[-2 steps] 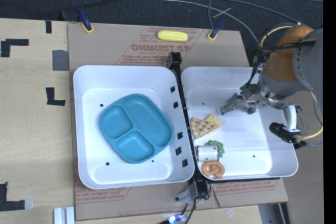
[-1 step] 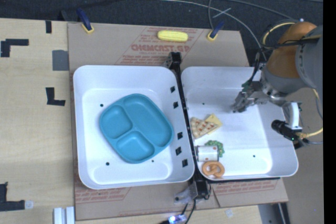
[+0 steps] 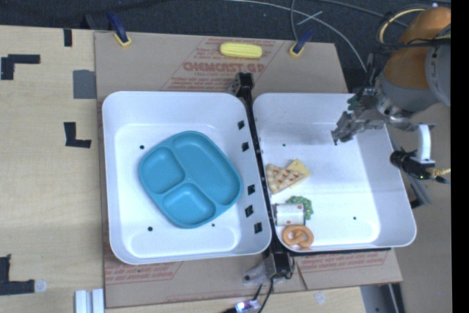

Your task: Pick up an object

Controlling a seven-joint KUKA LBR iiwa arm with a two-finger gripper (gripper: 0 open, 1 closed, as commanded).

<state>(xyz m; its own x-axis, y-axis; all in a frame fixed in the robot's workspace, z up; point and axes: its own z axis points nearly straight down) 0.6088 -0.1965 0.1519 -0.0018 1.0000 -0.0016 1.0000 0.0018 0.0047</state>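
Note:
The right bin (image 3: 381,225) holds a waffle-patterned cracker piece (image 3: 286,174), a small white can with green leaves beside it (image 3: 291,212) and a pretzel (image 3: 297,235), all along its left side. My gripper (image 3: 344,130) hangs over the upper right part of that bin, well to the right of and above the objects. Nothing shows between its fingers.
A blue divided tray (image 3: 190,178) lies in the left bin (image 3: 117,113). A yellow corn-like object (image 3: 240,50) rests on the cardboard behind the bins. Two clamps (image 3: 119,31) hold the cardboard's far edge. Cables run across the back.

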